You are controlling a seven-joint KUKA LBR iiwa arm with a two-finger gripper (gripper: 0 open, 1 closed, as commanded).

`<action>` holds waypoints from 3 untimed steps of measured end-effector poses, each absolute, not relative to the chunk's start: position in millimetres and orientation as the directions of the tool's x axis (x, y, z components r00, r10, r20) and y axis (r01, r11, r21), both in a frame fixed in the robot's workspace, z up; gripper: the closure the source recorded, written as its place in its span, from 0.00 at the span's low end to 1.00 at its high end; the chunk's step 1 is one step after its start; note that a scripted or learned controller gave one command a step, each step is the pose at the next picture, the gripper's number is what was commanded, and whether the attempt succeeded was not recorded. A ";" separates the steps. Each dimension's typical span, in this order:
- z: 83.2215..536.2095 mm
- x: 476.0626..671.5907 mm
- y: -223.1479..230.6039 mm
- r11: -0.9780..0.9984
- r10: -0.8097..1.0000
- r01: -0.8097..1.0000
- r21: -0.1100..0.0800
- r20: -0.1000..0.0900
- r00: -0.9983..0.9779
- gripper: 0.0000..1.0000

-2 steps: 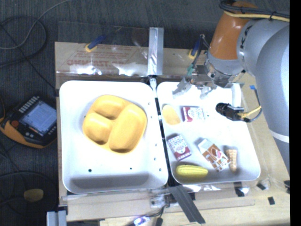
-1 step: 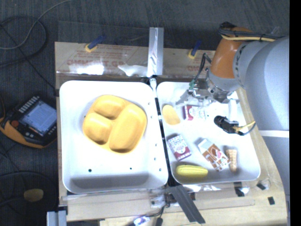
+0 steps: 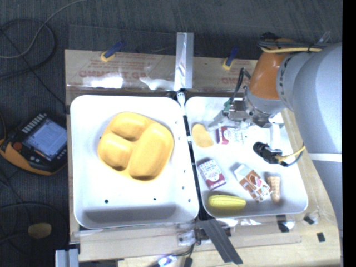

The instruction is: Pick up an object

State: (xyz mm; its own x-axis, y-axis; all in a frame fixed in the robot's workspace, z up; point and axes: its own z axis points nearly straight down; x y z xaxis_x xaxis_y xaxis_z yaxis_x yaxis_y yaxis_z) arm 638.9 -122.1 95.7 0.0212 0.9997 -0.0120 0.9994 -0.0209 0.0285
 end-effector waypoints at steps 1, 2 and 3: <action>95.3 621.8 -114.9 0.017 1.000 0.999 0.028 -0.013 -0.017 0.00; 105.2 624.3 -113.2 0.019 1.000 0.999 0.030 -0.009 -0.019 1.00; 96.8 589.2 -137.9 0.353 0.935 0.935 0.032 -0.017 -0.353 1.00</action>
State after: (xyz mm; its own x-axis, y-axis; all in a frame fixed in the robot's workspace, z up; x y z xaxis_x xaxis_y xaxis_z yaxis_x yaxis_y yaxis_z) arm 589.2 -137.9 96.8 -0.3531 0.9354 -0.0172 0.9349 0.3535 0.0319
